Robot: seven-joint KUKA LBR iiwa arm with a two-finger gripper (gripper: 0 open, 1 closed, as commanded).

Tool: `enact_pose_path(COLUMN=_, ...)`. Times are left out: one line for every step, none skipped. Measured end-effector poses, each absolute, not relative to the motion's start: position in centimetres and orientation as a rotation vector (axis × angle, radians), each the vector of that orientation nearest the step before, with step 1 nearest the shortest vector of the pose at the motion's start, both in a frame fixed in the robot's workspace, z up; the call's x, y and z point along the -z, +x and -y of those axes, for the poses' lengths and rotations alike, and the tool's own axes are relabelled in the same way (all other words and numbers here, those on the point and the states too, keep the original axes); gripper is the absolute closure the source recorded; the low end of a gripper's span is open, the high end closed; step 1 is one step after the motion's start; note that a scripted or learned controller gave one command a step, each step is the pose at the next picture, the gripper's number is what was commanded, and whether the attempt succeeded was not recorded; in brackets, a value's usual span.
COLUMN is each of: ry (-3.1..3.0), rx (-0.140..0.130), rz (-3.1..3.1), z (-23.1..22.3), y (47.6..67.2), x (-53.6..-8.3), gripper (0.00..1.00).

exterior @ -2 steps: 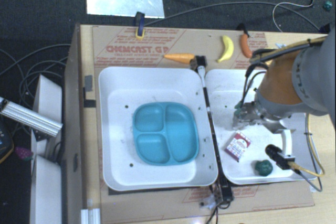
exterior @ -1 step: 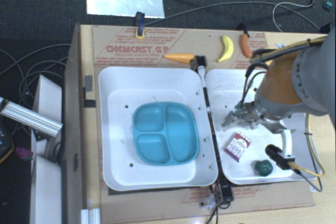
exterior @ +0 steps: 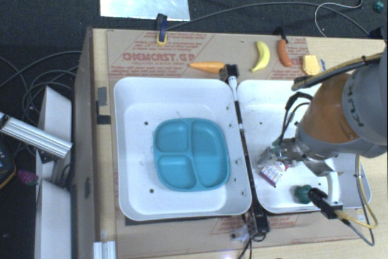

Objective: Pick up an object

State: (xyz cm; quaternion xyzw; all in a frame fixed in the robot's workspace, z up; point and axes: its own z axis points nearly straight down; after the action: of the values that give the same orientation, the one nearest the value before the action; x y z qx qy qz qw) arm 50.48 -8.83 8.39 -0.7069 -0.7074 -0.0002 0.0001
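Note:
In the right bin (exterior: 260,103) a small crumpled packet, white with pink and red print (exterior: 272,171), lies near the bin's left wall. A dark green round object (exterior: 302,193) rests near the bin's front edge. My gripper (exterior: 274,154) reaches down just above the packet, at its upper edge; the arm's grey and orange body covers the bin's right half. Whether the packet sits between the fingers is hidden.
The left bin (exterior: 136,130) holds a blue divided plate (exterior: 191,152). On the cardboard behind the bins lie a carrot (exterior: 206,67), a banana (exterior: 261,56), a red-orange sausage shape (exterior: 284,53) and a yellow piece (exterior: 310,64). A black divider (exterior: 239,124) separates the bins.

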Motion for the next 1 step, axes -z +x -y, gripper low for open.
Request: enact_pose_path(ry=-2.221, rx=0.003, rz=2.229, z=14.41, y=56.09, x=-18.28, gripper=0.00)
